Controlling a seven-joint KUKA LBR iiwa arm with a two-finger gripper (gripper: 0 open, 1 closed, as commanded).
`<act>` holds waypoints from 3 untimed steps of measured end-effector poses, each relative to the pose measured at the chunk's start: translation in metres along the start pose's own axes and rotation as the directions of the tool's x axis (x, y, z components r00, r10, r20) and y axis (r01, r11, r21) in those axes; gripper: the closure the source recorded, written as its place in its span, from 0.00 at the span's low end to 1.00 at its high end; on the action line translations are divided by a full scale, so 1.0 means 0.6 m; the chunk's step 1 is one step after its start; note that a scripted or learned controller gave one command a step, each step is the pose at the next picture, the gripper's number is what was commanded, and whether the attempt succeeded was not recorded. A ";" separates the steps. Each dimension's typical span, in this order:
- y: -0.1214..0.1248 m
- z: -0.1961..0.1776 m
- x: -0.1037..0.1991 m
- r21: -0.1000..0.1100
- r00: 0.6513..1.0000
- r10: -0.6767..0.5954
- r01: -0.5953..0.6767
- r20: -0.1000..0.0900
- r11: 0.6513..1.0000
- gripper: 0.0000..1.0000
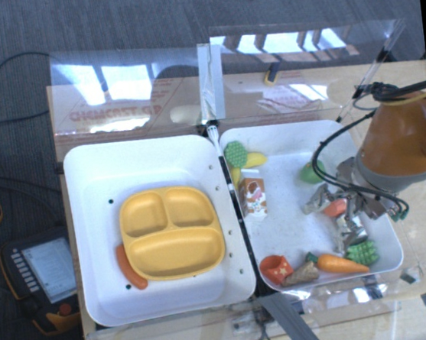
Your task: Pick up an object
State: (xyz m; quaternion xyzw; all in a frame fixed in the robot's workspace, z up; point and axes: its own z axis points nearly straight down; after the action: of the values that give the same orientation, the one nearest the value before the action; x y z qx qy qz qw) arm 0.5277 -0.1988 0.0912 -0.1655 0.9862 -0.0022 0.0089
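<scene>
Currently I log the gripper [348, 218] low in the right bin [278, 196], its metal fingers [352, 227] spread around a small red-orange object [335, 207]; whether they pinch it I cannot tell. Just beside: green piece [361, 253], carrot [340, 264], red cup [273, 266]. Left bin [91, 180]: yellow divided tray [171, 232], with an orange sausage [129, 269] touching its left edge.
</scene>
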 end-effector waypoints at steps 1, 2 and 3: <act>0.016 0.001 -0.016 0.002 0.994 0.107 -0.107 -0.005 0.994 0.00; -0.024 -0.001 0.049 0.002 0.984 0.178 -0.178 0.001 0.984 0.00; 0.019 -0.001 0.032 0.007 0.957 0.291 -0.291 -0.001 0.957 0.00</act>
State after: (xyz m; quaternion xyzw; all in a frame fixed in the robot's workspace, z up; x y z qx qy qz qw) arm 0.5061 -0.1941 0.0916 -0.0187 0.9998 -0.0044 0.0087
